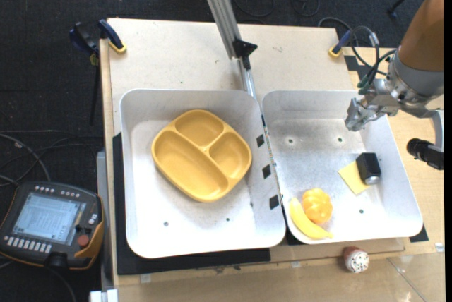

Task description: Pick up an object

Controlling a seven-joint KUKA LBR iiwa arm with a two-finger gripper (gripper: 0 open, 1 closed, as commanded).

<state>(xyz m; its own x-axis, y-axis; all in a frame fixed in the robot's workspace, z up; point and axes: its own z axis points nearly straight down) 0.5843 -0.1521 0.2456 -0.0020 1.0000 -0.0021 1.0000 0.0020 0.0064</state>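
The right bin [311, 145] holds a yellow banana [305, 224] at its front edge, with an orange-yellow pepper-like fruit [317, 204] lying against it. Farther right lie a flat yellow piece [350, 178] and a small black block [368, 167] resting on its edge. My gripper [357, 113] hangs over the right bin's far right part, above and behind the black block, apart from all the objects. Nothing is seen between its fingers.
The left bin [141, 152] carries a yellow divided plate [202, 153]. A slanted metal pole [220, 4] rises from between the bins. A small white dotted ball [357, 260] lies on the bench in front of the right bin. A teach pendant [49, 223] sits at the lower left.
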